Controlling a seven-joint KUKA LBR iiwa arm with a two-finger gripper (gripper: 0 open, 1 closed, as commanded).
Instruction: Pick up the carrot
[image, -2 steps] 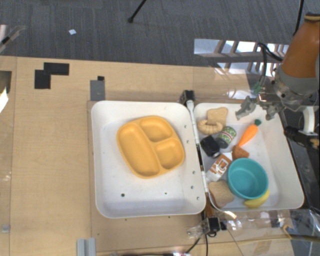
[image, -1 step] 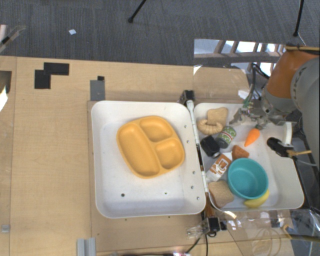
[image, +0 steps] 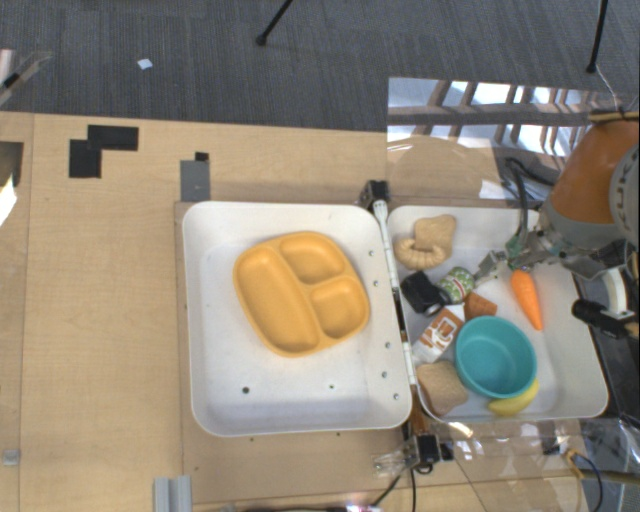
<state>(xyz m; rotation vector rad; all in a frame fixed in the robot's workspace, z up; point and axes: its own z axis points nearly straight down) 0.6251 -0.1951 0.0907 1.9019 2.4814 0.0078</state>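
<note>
The orange carrot (image: 527, 298) lies in the right bin (image: 580, 400), towards its right side, with its thin tip pointing at the near edge. My gripper (image: 511, 259) is low over the bin at the carrot's thick upper end, touching or nearly touching it. The grey wrist and the orange band (image: 590, 170) rise behind it to the right. The carrot's body is in plain sight below the gripper.
A teal bowl (image: 495, 355) sits just left of and below the carrot, over a yellow item (image: 514, 403). A green can (image: 458, 284), a black object (image: 422, 292), a small box (image: 440, 333) and two bread-like pieces (image: 432, 240) (image: 442, 386) crowd the bin's left half. The left bin (image: 220, 400) holds a yellow divided plate (image: 300, 292).
</note>
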